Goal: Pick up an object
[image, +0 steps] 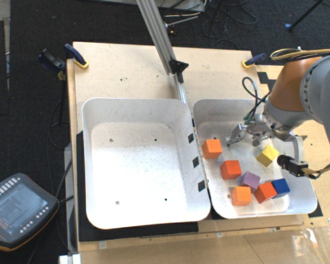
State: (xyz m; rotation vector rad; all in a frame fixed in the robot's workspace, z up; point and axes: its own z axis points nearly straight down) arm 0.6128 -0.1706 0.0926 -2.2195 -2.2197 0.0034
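We look down on a bench w/ two white bins. Nearest us, at 8 o'clock, a teach pendant (15,210) lies off the bench. The left bin (135,111) takes the centre. In the right bin (303,205), around 4 o'clock, sit six blocks: orange block (241,195), red block (265,192), blue block (280,187), purple block (250,180), red-orange block (230,169), yellow block (267,155); another orange cube (212,148) lies further back. Past these, at 3 o'clock, the gripper (245,135) hangs above the bin floor, fingers apart, clamped on nothing. The arm (297,92) enters from 2 o'clock.
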